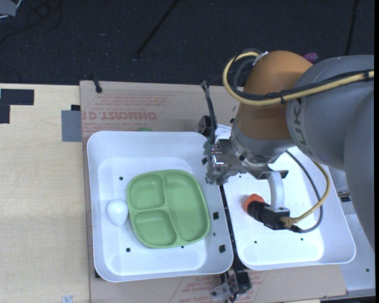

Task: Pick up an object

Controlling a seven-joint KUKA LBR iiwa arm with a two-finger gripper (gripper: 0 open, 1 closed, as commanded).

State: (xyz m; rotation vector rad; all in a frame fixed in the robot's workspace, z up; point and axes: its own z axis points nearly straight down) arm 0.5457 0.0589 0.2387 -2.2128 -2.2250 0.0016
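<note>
A green divided plate (168, 207) lies flat in the left bin (107, 261). A small white egg-shaped object (117, 212) rests against the plate's left edge. In the right bin (303, 251) a small orange-red object (254, 201) shows beside a black cable fitting (273, 216) of the arm. My gripper (215, 166) hangs over the wall between the two bins, just past the plate's upper right corner. I see nothing held in it.
The arm's orange wrist and grey body (284, 112) cover the back half of the right bin. A yellow and black cable (316, 204) loops down over that bin. Cardboard (139, 109) lies under both bins on the wooden bench (31, 201).
</note>
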